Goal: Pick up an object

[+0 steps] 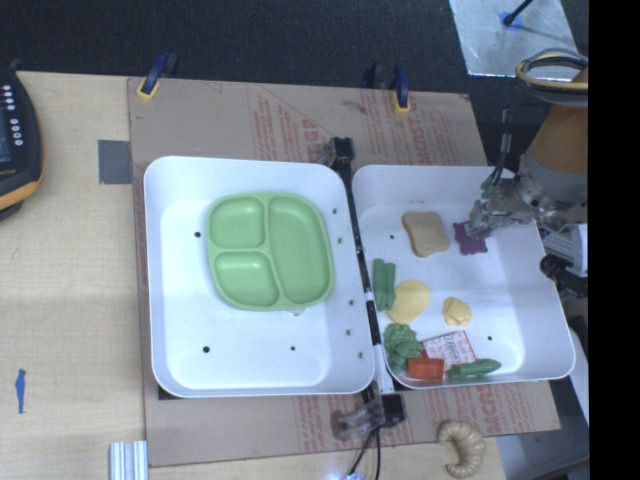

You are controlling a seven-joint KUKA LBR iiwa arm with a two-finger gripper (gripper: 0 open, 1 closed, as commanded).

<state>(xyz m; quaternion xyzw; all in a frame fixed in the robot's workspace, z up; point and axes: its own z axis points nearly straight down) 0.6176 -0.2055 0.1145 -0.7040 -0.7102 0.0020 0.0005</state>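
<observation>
A small purple piece (470,238) is lying in the upper right part of the right bin (520,298), and the hand (487,213) is hanging right over its upper edge, close enough that I cannot tell whether they are touching or whether the hand is released or clenched. Just left of the purple piece a tan bread-like slice (426,233) is resting on the bin floor. Further toward the near side, a yellow lump (410,299) and a smaller yellow piece (457,311) are sitting apart from each other, with a green strip (384,274) beside the bin's left wall. At the near edge a leafy green item (401,343), a red piece (425,368), a red-and-white packet (449,347) and a green pod (473,369) are crowding together. The left bin (180,348) is carrying a green divided plate (270,250) with three compartments. Both bins are sitting on a brown cardboard sheet (290,118), which blue and yellow clamps (401,90) are pinning at its far edge to the pale wooden counter (60,298). A curled tan croissant-like thing (463,445) is lying on the cardboard in front of the right bin. An orange-and-black control pendant (15,138) is resting at the counter's left edge, and dark carpet (250,18) is stretching beyond it.
</observation>
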